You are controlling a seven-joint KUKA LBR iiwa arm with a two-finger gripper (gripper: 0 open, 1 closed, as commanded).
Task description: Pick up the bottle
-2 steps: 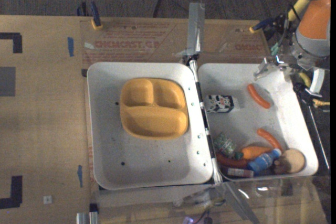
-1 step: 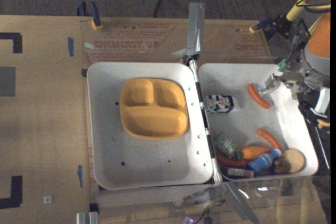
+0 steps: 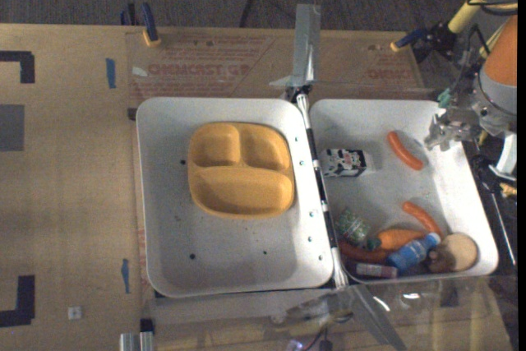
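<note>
A small blue bottle [image 3: 413, 251] with a white cap lies on its side in the near corner of the right bin [image 3: 374, 123], among other toys. My gripper [image 3: 448, 127] hangs at the bin's far right edge, well away from the bottle, close to an orange sausage [image 3: 405, 150]. Nothing shows between its fingers.
Around the bottle lie a carrot [image 3: 399, 237], a second sausage [image 3: 422, 218], a round tan ball [image 3: 460, 251], a green toy [image 3: 354, 225] and a pink tube [image 3: 376, 270]. A small milk carton [image 3: 343, 162] sits by the divider. The left bin [image 3: 164, 201] holds a yellow divided plate [image 3: 241, 168].
</note>
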